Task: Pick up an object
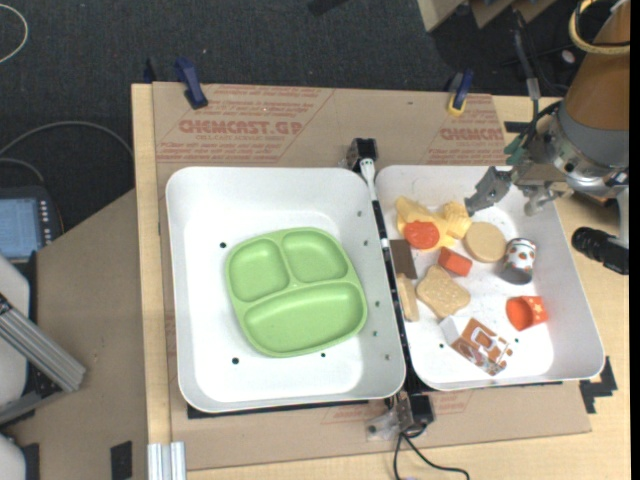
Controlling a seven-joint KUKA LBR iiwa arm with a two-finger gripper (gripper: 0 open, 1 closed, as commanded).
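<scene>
Looking down on the bench, the camera view shows two white bins side by side. The left bin (190,298) carries a light green divided tray (295,290) with three compartments, lying flat near the bin's middle.

The right bin (575,318) holds a cluster of small toy food pieces. Taking the round tan disc (486,241) as the landmark: just to its left lie a red tomato-like round (422,235) and yellow cheese-like pieces (432,214); below and left of it sits a small orange-red chunk (455,262), then a tan bread-like square (442,293). Just right of the disc is a small grey-and-white piece with dark marks (518,260). Further below and right lies an orange-red piece (526,312), and well below it a brown-and-white patterned packet (482,345).

The gripper (510,190) hangs above and just right of the disc, over the bin's upper edge, its two grey fingers (489,190) spread apart with nothing between them.
</scene>
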